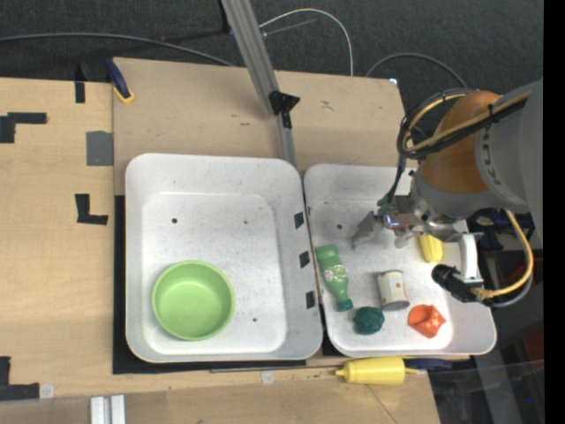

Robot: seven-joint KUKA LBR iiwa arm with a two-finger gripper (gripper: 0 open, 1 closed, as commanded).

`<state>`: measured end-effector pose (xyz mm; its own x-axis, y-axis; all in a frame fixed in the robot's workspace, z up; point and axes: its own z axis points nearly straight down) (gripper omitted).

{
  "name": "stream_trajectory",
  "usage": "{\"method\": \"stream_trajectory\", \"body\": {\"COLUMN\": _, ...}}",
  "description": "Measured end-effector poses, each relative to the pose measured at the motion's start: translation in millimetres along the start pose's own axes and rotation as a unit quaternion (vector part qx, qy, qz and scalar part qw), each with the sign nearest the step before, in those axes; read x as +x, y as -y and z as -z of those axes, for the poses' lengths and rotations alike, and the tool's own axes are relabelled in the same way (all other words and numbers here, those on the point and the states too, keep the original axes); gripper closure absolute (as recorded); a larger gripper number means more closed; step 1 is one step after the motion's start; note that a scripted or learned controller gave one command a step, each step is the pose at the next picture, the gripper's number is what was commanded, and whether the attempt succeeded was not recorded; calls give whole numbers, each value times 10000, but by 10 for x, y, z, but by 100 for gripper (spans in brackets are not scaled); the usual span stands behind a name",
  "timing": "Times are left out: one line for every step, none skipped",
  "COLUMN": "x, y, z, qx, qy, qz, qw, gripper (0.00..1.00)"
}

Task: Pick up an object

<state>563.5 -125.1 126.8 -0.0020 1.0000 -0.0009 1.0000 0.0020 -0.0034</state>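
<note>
My gripper (382,234) hangs over the middle of the right bin (344,184), open, with nothing between its fingers. Below it in the bin lie a green bottle (334,276), a small grey can (392,290), a dark green lump (368,319) and a red object (425,320). A yellow object (430,248) sits just right of the gripper, partly hidden by the wrist. The can is the nearest thing under the gripper, a little toward the front.
The left bin (212,170) holds a green bowl (192,299) at its front left. A yellow bottle (378,371) lies on the bench outside the right bin's front edge. A slanted metal pole (256,51) stands behind the bins.
</note>
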Motion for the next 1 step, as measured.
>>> {"method": "stream_trajectory", "body": {"x": 2, "y": -7, "z": -378, "qx": -18, "qy": 5, "qz": -2, "qw": 10000, "gripper": 0}}
